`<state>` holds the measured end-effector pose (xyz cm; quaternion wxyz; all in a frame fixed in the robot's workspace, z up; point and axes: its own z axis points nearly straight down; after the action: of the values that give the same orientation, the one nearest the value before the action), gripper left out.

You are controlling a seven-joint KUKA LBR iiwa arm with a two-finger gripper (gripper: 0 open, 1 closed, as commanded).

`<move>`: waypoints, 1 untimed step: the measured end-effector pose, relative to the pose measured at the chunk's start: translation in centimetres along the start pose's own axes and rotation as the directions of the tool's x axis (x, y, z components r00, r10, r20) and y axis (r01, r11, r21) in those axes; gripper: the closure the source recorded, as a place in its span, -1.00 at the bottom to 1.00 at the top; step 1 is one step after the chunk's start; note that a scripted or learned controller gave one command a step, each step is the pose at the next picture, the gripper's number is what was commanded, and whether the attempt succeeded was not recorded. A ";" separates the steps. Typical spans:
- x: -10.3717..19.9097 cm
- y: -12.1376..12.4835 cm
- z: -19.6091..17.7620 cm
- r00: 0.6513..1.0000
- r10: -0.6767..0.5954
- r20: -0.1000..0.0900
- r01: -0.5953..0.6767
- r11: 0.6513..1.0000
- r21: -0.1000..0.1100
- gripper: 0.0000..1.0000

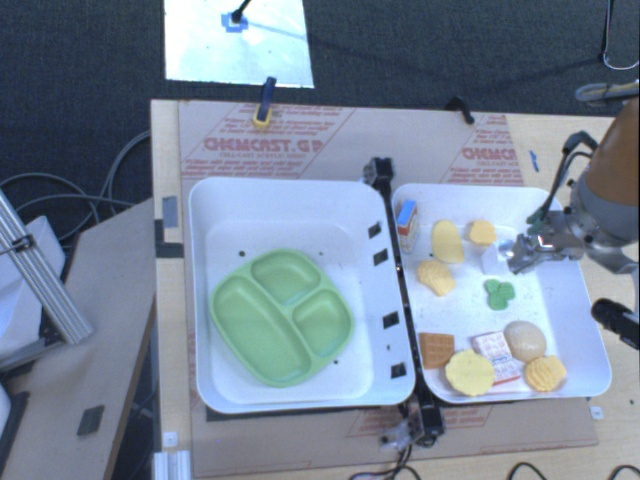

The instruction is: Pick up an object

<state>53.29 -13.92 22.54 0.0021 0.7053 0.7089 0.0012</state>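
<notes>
Just below the jaws, green toy [498, 291] in right bin [590, 343], jaw state unclear

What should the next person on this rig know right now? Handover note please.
Gripper: low over the right bin, upper middle, beside a small white piece. Whether it holds anything cannot be told from the camera view.

Right bin contents: blue and orange carton at the top left, two yellow pieces, a pale yellow wedge, a green piece, a brown cracker, a yellow round, a red and white packet, a beige egg shape, a ridged yellow piece.

Left bin: green divided tray.

Done: nothing visibly lifted. Left: grasp one object and raise it.
</notes>
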 end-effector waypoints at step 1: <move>3.5 4.0 -1.1 1.000 -0.004 -0.002 0.004 1.000 -0.001 1.00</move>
<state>57.21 -10.36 23.62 0.0017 0.7037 0.7104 0.0023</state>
